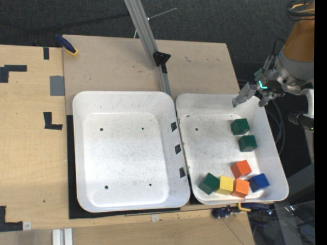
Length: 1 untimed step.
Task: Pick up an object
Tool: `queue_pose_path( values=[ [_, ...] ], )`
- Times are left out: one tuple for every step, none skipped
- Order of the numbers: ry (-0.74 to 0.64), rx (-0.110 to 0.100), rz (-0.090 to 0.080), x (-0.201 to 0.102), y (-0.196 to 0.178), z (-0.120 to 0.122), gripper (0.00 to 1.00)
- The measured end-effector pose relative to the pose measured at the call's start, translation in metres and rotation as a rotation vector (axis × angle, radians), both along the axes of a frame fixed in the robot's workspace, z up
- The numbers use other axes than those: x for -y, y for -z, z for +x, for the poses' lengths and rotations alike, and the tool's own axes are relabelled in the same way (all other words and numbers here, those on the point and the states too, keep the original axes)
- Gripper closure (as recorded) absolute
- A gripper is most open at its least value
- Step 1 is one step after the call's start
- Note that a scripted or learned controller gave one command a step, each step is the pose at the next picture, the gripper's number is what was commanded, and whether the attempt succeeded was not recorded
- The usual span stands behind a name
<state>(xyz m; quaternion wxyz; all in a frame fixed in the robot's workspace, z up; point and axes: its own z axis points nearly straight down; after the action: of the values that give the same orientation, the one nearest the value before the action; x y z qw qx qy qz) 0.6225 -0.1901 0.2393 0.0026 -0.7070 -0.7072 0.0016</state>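
Looking down at the desk [127,60], I see my claw [251,95] hanging over the far right corner of the right bin [204,111], with two dark fingers spread apart and nothing between them. Everything worth grabbing sits in that right bin: two green cubes [239,126] lie close to each other along the right wall, nearest the claw, and a tight cluster sits at the near end, made of a green block [208,183], a yellow block [226,184], two orange blocks [241,168] and a blue block [259,181]. The left bin [122,147] offers no target. I judge the upper green cube the best pick, because it stands apart from its neighbour with bare floor on its left side. To do this well, I want the claw centred directly above that cube, turned so the fingers straddle two flat faces, then lowered straight down. The bin wall on the right is close, so one finger could catch the rim. The packed cluster looks riskier, since fingers would likely nudge adjoining blocks.
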Motion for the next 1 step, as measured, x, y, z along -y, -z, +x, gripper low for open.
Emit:
queue_pose_path(
  values=[
    [-0.002,0.004,-0.002,0.0001,-0.0032,0.0009,0.0]
  ],
)
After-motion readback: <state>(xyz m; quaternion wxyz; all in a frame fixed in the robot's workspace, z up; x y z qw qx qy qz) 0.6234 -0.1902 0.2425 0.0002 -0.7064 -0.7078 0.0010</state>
